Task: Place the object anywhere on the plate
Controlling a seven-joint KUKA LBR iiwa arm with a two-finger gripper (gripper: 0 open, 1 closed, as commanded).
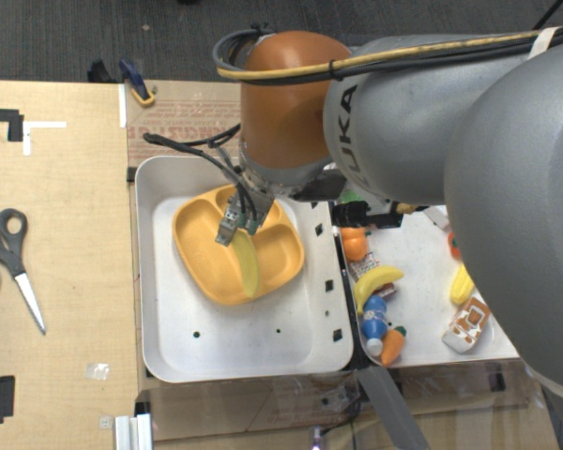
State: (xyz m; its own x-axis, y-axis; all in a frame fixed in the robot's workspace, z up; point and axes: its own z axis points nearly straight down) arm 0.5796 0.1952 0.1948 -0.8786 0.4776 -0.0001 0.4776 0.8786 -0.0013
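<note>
Left bin [155,279]: orange-yellow plate [199,242] inside, sectioned by a raised ridge, set toward the bin's far side. On the plate: long yellow-green piece [249,268], lying lengthwise along the ridge, lower end reaching the near rim, upper end tucked right under the gripper [236,223]. Already within the plate's outline, so placement judged as good as made, provided nothing drags it off. Handling, judged by look only: probably a toy food item, light, smooth-skinned, likely a bit slippery; narrow and slightly curved, so apt to roll or pivot if pinched near a tip. Not fragile by appearance. Stiff or soft: cannot tell from here. Best hold, if regrasping needed: across the narrow width at mid-length, well clear of the ridge and rim. Gripper low over the plate's middle, hanging from the orange-banded wrist of the arm [432,111], tip meeting or nearly meeting the piece's upper end. Spread or pressed together: cannot tell, too small and dark against the cables. Pinching the piece or merely touching it: likewise cannot tell. Risk on lift-off: piece carried up if stuck or clamped, or flicked over the rim into the bin. Right bin [422,251] alongside, holding a banana [377,282] and other small toys, well apart from the plate. Scissors [14,251] on the bench at left, out of play.
</note>
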